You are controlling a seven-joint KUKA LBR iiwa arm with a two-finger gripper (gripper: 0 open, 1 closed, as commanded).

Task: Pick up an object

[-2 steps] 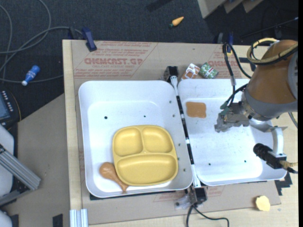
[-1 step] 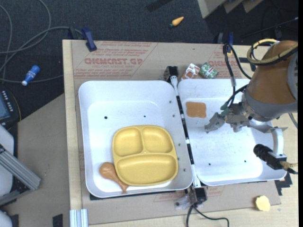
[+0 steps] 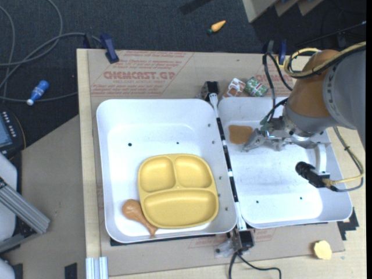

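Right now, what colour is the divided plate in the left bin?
Pale yellow; the divided plate shows clearly in the camera view.

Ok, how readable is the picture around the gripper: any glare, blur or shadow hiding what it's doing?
Camera view: lighting is even, with no harsh glare on the shallow white right bin; the two-finger gripper looks soft and low in detail, so its fingers are hard to read beside the flat brown object; the grey arm with its orange band casts only faint shadow; the yellow divided plate is sharp.

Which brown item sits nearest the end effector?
The brown flat piece in the right bin, just beside the end effector; the brown drumstick-shaped toy lies in the left bin.
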